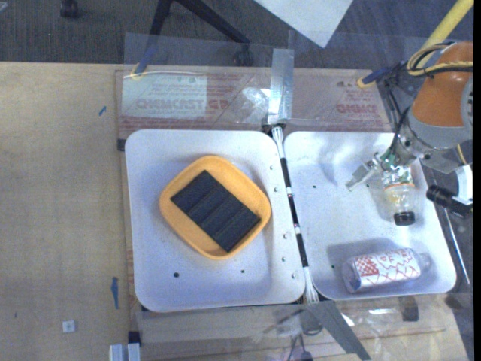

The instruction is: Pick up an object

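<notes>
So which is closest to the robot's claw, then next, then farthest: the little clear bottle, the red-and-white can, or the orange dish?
From the gripper:
1. Small clear bottle, right beside it in the right bin.
2. Red-and-white can, near that bin's front edge.
3. Orange dish, over in the left bin.

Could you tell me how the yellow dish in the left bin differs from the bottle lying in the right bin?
The dish is yellow, squarish with rounded corners, and sits flat with a dark ribbed slab in it; the bottle is clear, cylindrical, wrapped in a red-and-white patterned label, and lies on its side. The dish sits mid-bin, the bottle by its bin's near edge. The dish looks wider than the bottle. Both rest apart from the gripper.
</notes>
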